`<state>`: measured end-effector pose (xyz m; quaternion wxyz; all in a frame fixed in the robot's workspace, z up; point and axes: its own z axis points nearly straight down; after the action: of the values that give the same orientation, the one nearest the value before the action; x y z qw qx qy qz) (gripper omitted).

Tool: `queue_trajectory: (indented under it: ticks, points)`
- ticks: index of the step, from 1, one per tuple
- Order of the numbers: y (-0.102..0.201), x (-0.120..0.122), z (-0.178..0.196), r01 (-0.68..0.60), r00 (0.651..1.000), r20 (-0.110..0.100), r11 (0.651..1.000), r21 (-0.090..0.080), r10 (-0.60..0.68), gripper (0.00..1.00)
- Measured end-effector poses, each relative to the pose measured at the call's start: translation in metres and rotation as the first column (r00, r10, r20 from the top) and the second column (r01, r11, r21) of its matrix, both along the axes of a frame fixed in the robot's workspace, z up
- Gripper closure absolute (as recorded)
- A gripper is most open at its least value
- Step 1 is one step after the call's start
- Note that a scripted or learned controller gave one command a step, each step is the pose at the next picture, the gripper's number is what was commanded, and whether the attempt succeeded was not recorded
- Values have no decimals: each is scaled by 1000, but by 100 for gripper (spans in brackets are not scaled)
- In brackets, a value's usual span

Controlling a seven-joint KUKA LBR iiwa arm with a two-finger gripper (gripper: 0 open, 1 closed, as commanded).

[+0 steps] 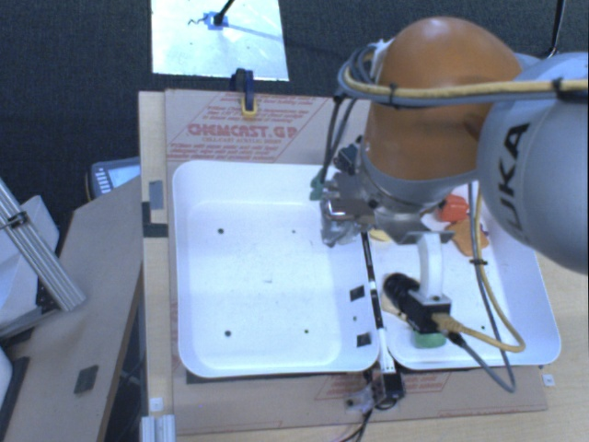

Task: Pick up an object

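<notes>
Small orange thing (455, 209), bright and smooth-looking, in the far part of the right bin (543, 334), half hidden by the arm (442, 109). Small green thing (429, 341), rounded, at the near edge of the right bin, also partly covered. Either one fine for picking. Nothing picked up yet, as far as can be seen: both things down in the right bin, nothing seen in the hand (342, 221). Hand over the left rim of the right bin, shiny grey metal, apart from both things. Cannot tell if spread or pressed together. Left to do, most likely: move over one thing, go down, pinch, lift. Right bin shallow, white, smooth plastic with round corners. Left bin (267, 284) just beside the right bin, same kind, with a few tiny dark dots. Brown cardboard sheet (239, 132) with red letters under the right bin, flat on the counter (92, 274).
</notes>
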<state>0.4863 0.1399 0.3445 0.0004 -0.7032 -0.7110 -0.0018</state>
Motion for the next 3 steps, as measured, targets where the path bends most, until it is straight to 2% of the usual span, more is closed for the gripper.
queue_trajectory:
  ticks: [1, 2, 3]
  points:
    - [80, 0, 73, 1, 1000, 6, 1000, 3, -1, 100]
    - [95, 0, 14, 4, 1000, -6, 1000, -4, -4, 100]
    - [49, 4, 69, 13, 1000, 5, 1000, -1, -13, 100]
